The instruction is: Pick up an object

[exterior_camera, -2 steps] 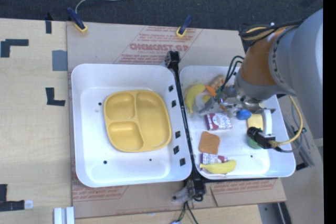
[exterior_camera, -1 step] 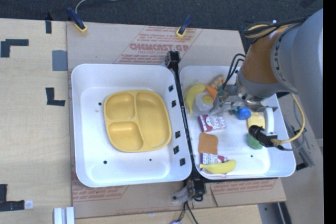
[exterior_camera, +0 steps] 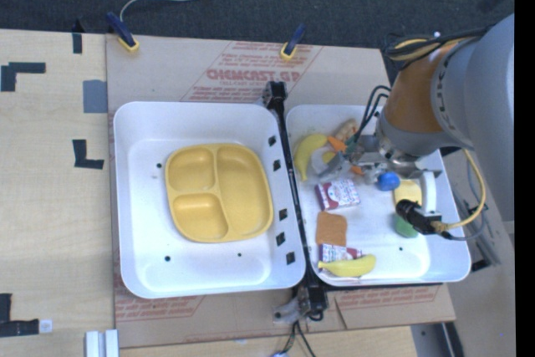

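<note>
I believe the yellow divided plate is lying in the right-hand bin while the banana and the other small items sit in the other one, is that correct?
Not quite: the camera view shows the yellow divided plate lying in the left-hand bin, not the right-hand one. The banana and the other small items do sit in the other one, the right-hand bin.

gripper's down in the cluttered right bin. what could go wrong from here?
1. Clutter: the gripper sits among tightly packed items in the right bin, beside the yellow toy and the red-and-white packet. It may close on two things, or merely push them aside.
2. The blue ball lies close under the wrist, so arm motion may knock it away.
3. The arm hides the grasp point, so a miss would be hard to confirm.
</note>
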Tool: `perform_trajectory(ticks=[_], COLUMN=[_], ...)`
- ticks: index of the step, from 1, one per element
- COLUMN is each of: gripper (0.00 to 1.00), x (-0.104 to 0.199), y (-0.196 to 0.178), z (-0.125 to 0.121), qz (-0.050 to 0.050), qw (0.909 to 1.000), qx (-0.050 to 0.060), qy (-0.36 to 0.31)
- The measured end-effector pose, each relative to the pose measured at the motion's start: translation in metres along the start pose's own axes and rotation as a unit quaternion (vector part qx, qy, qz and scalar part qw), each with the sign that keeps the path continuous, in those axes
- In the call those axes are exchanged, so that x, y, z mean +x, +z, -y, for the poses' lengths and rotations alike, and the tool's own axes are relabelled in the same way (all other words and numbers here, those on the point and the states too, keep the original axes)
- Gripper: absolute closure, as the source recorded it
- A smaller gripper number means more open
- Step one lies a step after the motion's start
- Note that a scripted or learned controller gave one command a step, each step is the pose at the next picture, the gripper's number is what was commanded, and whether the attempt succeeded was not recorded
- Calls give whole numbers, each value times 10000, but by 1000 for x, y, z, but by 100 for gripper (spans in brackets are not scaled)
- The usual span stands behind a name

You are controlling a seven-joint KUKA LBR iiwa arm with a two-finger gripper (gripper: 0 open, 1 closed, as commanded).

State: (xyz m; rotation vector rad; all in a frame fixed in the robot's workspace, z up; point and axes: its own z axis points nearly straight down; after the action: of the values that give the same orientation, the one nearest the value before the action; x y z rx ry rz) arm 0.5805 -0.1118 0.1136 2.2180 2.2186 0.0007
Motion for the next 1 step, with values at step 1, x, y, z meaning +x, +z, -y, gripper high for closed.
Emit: perform_trajectory(ticks=[1], gripper=[100], x=[1], y=[-9], z=[0], qz=[-6], qw=[10000], qx=[8], qy=[-4])
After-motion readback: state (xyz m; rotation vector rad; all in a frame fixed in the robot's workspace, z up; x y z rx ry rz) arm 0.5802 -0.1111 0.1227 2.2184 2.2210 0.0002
